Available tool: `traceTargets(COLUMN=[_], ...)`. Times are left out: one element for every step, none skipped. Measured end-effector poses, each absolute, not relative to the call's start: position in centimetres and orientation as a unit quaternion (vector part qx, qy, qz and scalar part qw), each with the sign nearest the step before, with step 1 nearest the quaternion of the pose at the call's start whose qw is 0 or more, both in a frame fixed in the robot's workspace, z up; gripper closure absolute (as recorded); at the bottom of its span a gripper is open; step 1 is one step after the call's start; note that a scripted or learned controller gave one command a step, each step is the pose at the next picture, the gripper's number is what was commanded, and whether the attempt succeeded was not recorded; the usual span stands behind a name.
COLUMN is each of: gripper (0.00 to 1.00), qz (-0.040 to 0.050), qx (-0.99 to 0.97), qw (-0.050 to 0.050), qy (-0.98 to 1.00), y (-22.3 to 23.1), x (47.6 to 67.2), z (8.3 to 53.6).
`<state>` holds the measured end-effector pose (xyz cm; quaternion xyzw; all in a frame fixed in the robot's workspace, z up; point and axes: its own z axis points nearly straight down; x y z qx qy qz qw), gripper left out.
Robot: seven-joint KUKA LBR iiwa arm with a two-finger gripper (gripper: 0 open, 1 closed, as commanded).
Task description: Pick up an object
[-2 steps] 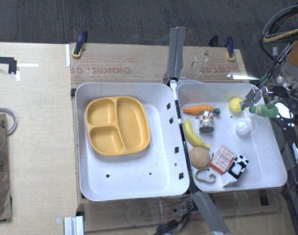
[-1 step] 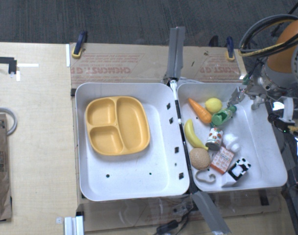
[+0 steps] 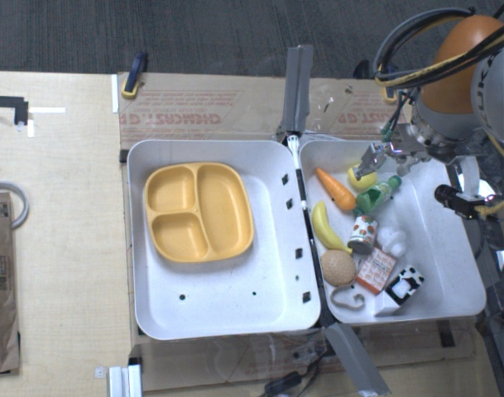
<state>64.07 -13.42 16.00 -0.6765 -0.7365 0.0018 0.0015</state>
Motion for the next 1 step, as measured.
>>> traceTargets(gripper=[0.0], qz=[0.0018], qx=[-0.641], qw=[0.001], qy=[-0.768], y=[-9.98], x=[65.87], z=[9.4])
